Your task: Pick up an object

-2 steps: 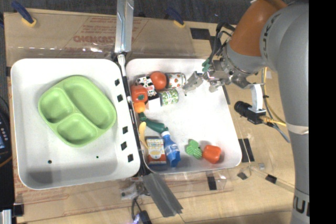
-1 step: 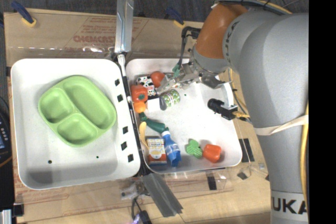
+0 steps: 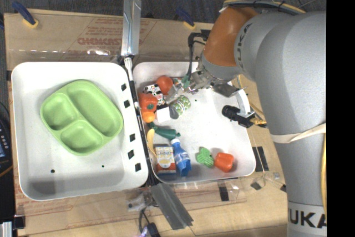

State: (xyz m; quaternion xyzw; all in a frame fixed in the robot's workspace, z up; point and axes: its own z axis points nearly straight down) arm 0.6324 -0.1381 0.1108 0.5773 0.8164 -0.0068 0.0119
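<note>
Looming closest to the lens, the grey arm (image 3: 283, 80) with its orange band (image 3: 224, 41) reached in from the right and took up most of that side. Next in size, 2 shallow white bins sat side by side: the left bin (image 3: 33, 175) carried a green divided plate (image 3: 81, 115) with 3 compartments, and the right bin (image 3: 236, 141) held a scatter of small toys. Over the upper left part of the right bin, the gripper (image 3: 186, 83) hung low among the clutter; whether it was spread or pressed together could not be told, and nothing could be made out as pinched. Just beside it lay an orange-red toy (image 3: 164, 85) and a small green patterned piece (image 3: 182, 102). Against the dividing wall sat an orange piece (image 3: 147, 102). Toward the near edge lay a blue bottle (image 3: 180, 157), a small carton (image 3: 162, 157), a green ridged toy (image 3: 204, 157) and an orange block (image 3: 224, 161), the last 2 touching.
</note>
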